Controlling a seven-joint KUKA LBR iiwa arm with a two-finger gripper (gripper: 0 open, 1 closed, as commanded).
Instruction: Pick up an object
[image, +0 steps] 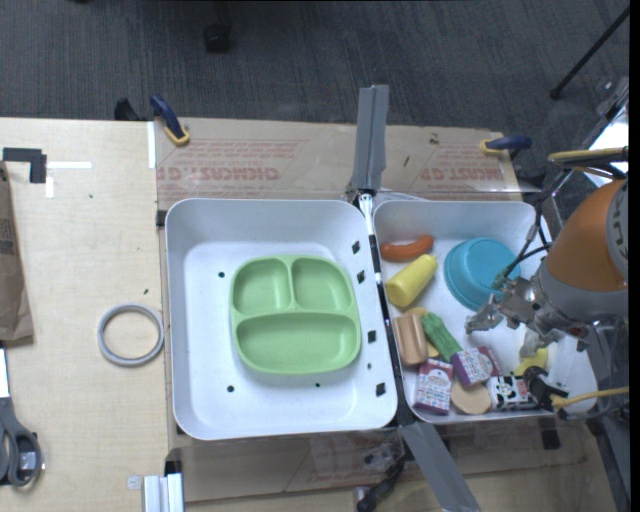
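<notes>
We caught the gripper (497, 312) hovering just below the blue bowl (478, 271), and honestly couldn't tell its grip state. Toys sat crammed together under the bowl, like the green block (440, 335), so we figured it could easily snag two or slip.

The grey arm (590, 250) reaches in from the right, its gripper (500, 312) angled down and leftward.

Left bin (190, 330): green divided plate (296, 315)
Right bin (455, 208): blue bowl (476, 270), yellow piece (411, 279) — small toys
Gripper (497, 312): over right bin
</notes>
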